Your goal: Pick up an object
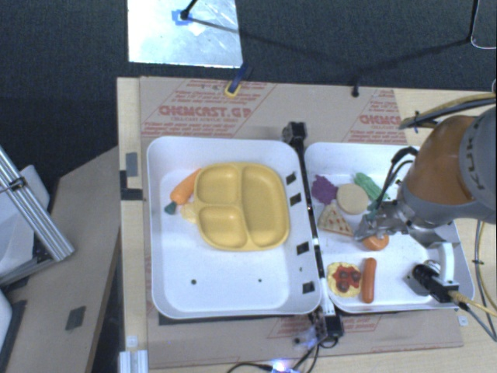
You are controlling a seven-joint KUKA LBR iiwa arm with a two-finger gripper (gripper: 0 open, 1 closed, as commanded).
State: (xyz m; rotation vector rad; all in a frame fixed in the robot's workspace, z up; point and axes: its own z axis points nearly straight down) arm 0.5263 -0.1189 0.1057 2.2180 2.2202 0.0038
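Looking down on two shallow white bins side by side on a bench. Left bin [167, 286]: yellow divided plate [237, 206], with a toy carrot [183, 187] touching its left rim. Right bin [388, 298]: purple toy [324, 187], round beige piece [351, 199], green piece [368, 185], triangular sandwich wedge [335, 221], small pizza [345, 279], red sausage [369, 279]. Reaching in from the right, grey arm with orange band [439, 165]. Gripper [374, 231] low over the right bin, directly above a small orange object [377, 242] and seemingly touching it. Cannot tell how the gripper is set, nor whether anything is held.
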